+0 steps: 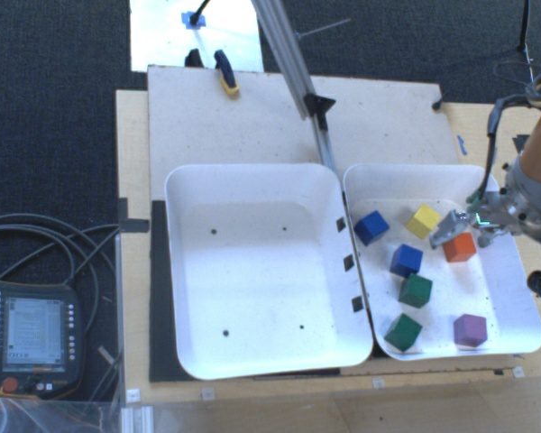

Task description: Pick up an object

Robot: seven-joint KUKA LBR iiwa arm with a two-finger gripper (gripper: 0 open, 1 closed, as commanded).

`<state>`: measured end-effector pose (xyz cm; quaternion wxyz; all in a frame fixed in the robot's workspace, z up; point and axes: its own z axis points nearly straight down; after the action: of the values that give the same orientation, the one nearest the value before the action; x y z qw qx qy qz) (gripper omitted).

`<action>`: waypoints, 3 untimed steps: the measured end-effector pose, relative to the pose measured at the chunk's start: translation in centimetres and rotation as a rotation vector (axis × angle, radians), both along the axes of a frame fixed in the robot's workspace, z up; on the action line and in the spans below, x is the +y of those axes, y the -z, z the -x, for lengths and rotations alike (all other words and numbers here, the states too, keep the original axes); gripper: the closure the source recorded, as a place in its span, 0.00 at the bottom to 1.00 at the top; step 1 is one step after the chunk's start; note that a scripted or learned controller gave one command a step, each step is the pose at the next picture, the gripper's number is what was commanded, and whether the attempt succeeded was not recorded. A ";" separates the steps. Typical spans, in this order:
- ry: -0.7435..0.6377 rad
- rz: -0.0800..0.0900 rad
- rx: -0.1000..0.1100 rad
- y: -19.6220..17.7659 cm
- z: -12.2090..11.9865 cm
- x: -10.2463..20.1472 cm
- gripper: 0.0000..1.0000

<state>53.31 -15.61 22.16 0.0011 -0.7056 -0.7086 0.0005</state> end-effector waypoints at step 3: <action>0.002 -0.001 0.002 10.1 0.0 1.6 0.00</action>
<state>53.33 -13.99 12.04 0.0022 -0.7062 -0.7080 0.0009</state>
